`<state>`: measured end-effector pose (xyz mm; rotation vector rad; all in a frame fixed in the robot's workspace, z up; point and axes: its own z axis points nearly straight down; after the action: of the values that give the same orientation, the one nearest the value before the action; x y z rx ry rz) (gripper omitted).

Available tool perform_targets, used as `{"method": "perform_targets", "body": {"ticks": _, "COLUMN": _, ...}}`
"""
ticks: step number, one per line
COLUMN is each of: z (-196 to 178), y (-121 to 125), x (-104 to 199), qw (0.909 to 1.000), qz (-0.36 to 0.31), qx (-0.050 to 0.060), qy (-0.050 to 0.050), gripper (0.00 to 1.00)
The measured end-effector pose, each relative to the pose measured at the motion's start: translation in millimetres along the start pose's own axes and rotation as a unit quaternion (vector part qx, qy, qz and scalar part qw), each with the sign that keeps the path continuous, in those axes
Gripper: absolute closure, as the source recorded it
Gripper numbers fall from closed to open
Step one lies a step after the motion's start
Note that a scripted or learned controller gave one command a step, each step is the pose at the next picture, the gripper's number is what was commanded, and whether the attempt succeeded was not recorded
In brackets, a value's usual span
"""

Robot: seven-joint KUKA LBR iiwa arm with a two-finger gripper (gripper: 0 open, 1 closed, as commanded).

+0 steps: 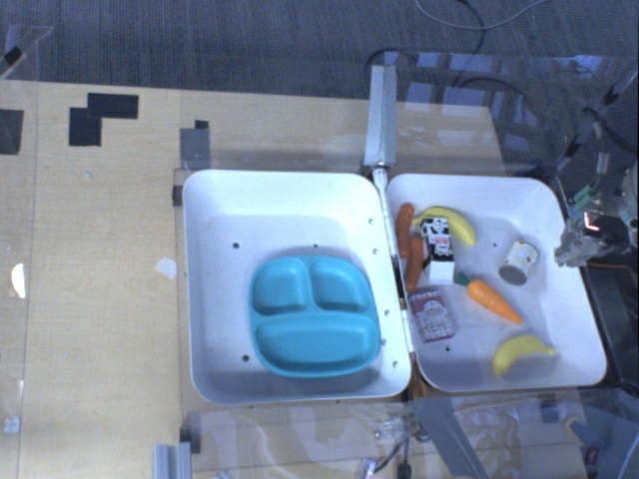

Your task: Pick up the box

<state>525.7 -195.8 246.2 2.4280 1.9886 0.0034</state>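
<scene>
- We see the gripper (589, 236) at the right edge of the view, just outside the right bin's (574, 297) right rim, with a small red light glowing on it; we cannot tell its state from here, and nothing shows in its grasp.
- Nearest to it inside the right bin, we find a small white cup (518, 261) lying on its side.
- Just below and left of the cup lies an orange carrot (493, 300), pointing toward the lower right, and below that a yellow banana (521, 351) near the bin's front.
- The box (432, 314), small and flat with a pinkish printed face, lies in the right bin near its left wall, well apart from the gripper.
- Above the box we see a black-and-white carton (436, 240) with a second banana (449, 222) curving over it, and a reddish sausage (406, 247) along the left wall.
- In the left bin (215, 267) rests a blue divided plate (314, 314).
</scene>
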Motion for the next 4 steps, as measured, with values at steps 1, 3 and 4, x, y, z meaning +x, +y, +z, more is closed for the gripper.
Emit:
{"method": "perform_targets", "body": {"ticks": 1, "z": 119.0, "y": -41.3, "x": 76.2, "qw": 0.9996, "qz": -0.027, "qx": 0.002, "qy": 0.000, "gripper": 1.00}}
{"method": "perform_targets", "body": {"ticks": 3, "z": 50.3, "y": -39.9, "x": 25.2, "qw": 0.9837, "qz": -0.180, "qx": -0.005, "qy": -0.001, "gripper": 1.00}}
{"method": "perform_targets", "body": {"ticks": 4, "z": 40.0, "y": -37.8, "x": 25.6, "qw": 0.9835, "qz": -0.181, "qx": -0.007, "qy": -0.002, "gripper": 1.00}}
